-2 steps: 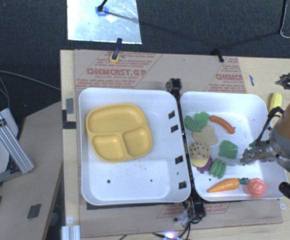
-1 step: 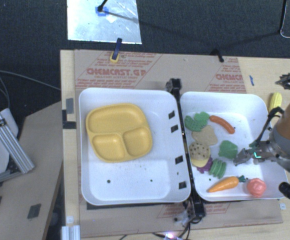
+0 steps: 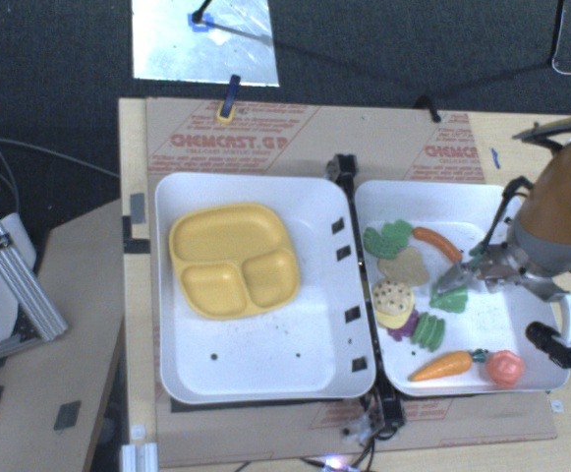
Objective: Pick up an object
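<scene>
The right bin (image 3: 491, 200) holds several toy foods. Among them are a green leafy piece (image 3: 388, 236), an orange sausage-like piece (image 3: 435, 242), a tan flat piece (image 3: 404, 266), a yellow speckled piece (image 3: 393, 303), a purple piece (image 3: 404, 324), a green pickle (image 3: 428, 331), a carrot (image 3: 442, 365) and a red tomato (image 3: 505, 368). My gripper (image 3: 454, 283) reaches in from the right and sits low in this bin. It is right over a small green piece (image 3: 451, 301), whose upper part it hides.
The left bin (image 3: 256, 362) holds a yellow divided plate (image 3: 233, 260). A black divider (image 3: 359, 283) runs between the bins. The arm's grey and orange body (image 3: 555, 214) hangs over the right bin's right side. A metal frame (image 3: 5, 264) stands at far left.
</scene>
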